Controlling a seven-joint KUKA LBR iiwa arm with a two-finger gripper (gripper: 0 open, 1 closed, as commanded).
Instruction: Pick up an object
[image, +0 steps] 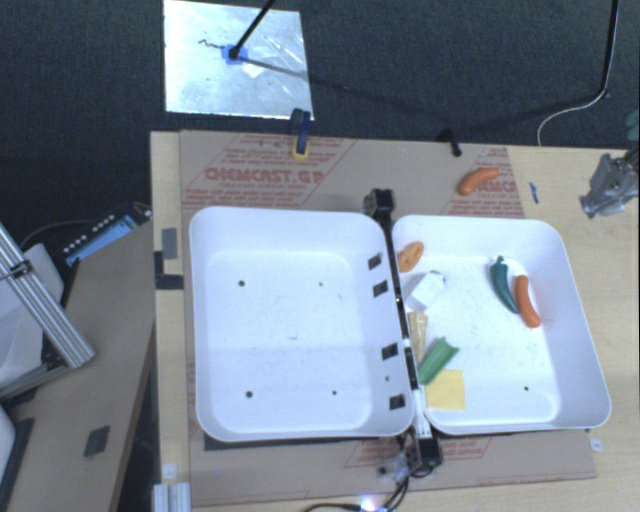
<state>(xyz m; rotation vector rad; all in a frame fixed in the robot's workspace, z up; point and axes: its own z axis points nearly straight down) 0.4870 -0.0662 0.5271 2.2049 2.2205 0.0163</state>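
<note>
The right bin (570, 300) holds several small items. An orange round piece (410, 256) lies at its top left, with a white block (428, 290) just below it. A teal pepper-shaped toy (500, 279) and an orange sausage-shaped toy (527, 301) lie together near the middle right. Along the left wall are a tan piece (416, 327), a green strip (437, 360) and a yellow square (446, 390). My gripper (608, 188) is at the far right edge, outside the bin and beyond its top right corner, away from all the items.
The left bin (290, 320) sits beside the right one, joined along a black clipped seam (395, 310). Another orange sausage shape (478, 181) lies on the cardboard behind the right bin. A yellow and blue clamp (300, 135) stands at the cardboard's back edge.
</note>
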